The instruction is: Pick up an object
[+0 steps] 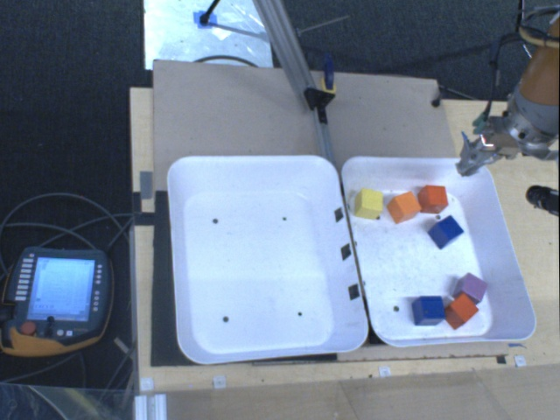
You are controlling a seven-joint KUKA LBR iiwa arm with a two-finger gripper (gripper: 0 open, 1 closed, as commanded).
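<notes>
- Two white bins sit side by side on the table [411,383]; we see the left bin [254,252] with bare floor and the right bin [503,234] holding every block.
- We see the grey arm [538,94] entering from the right, its gripper [472,157] hanging over the right bin's far right corner, above the rim and apart from all the blocks.
- We cannot tell whether the fingers are spread or pressed together; nothing visible sits between them.
- We count seven blocks: near the far wall a yellow block [368,204], an orange block [402,206] just beside it, and a red block [432,199] touching that one.
- A blue block [445,231] lies slightly nearer to us, apart from that row.
- By the near right corner we find a second blue block [428,310], a second orange block [461,311] and a purple block [471,286] clustered together.
</notes>
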